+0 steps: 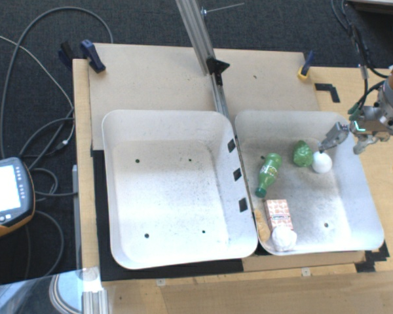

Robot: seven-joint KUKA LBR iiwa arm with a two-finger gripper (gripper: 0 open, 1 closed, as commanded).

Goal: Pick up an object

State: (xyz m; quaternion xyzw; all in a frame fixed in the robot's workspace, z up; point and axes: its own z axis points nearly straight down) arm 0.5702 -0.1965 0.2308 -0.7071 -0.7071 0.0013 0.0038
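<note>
Camera view: white ball (321, 163) seemingly touching tool (346, 141).

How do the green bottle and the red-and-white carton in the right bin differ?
The green bottle is rounded and translucent green; the carton is flat, boxy, red-and-white printed. The bottle lies slanted near the bin's left wall, the carton nearer the front edge, running front to back. Both lie flat in the right bin.
</note>
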